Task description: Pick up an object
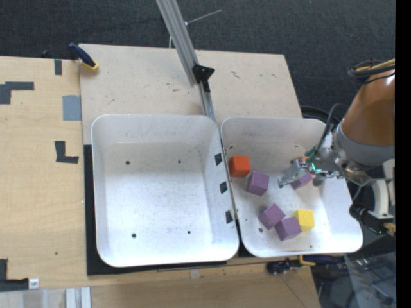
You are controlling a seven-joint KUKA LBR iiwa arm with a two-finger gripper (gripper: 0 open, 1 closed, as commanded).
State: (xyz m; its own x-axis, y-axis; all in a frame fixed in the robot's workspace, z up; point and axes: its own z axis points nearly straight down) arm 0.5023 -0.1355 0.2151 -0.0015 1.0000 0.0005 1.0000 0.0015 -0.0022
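I have the arm reaching in from the right over the right bin, its orange band and grey wrist hanging above that bin's far right corner. The gripper is down inside the bin, and a small purple block sits right at its fingertips. I see the metal fingers lying on either side of that block and touching it, so I read them as closed on it, though the block is partly hidden by the hardware and I cannot tell whether it is lifted off the bin floor.

Taking the orange cube as my landmark, near the right bin's left wall: a purple cube lies just beside it, to its lower right. The gripper and its block are further right of the orange cube, well apart from it. Below and to the right of the orange cube are two more purple cubes, one touching the other, and a yellow cube sits against the second of them on its right side.

To the left of the orange cube, across the shared wall, is the left bin. A slanted metal rail runs down from the top of the view to the gap between the bins.
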